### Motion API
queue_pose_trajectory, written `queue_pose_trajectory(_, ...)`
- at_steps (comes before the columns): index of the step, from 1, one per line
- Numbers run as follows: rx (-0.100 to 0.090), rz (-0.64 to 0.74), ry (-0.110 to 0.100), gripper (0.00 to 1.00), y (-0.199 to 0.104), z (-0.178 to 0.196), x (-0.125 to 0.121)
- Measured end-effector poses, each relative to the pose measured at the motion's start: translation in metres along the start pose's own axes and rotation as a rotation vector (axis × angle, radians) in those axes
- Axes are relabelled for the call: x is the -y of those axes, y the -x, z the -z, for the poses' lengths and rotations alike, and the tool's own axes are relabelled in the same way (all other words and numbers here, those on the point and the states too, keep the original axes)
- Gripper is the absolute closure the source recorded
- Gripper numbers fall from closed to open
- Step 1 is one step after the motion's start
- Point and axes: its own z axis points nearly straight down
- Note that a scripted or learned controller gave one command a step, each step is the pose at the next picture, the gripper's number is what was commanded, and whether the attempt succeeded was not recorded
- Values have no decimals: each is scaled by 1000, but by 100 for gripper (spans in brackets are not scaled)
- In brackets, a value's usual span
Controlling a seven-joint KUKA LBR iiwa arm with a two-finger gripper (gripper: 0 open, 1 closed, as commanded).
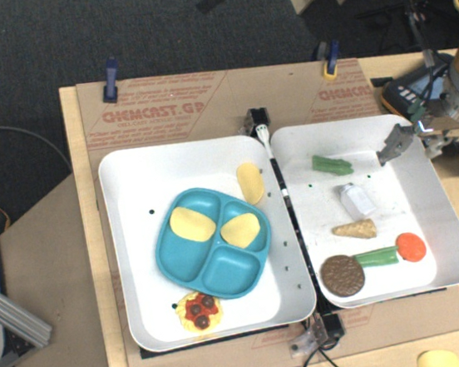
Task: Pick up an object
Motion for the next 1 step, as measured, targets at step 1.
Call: queue_pose_trajectory(1,2,1,4,100,0,11,-1)
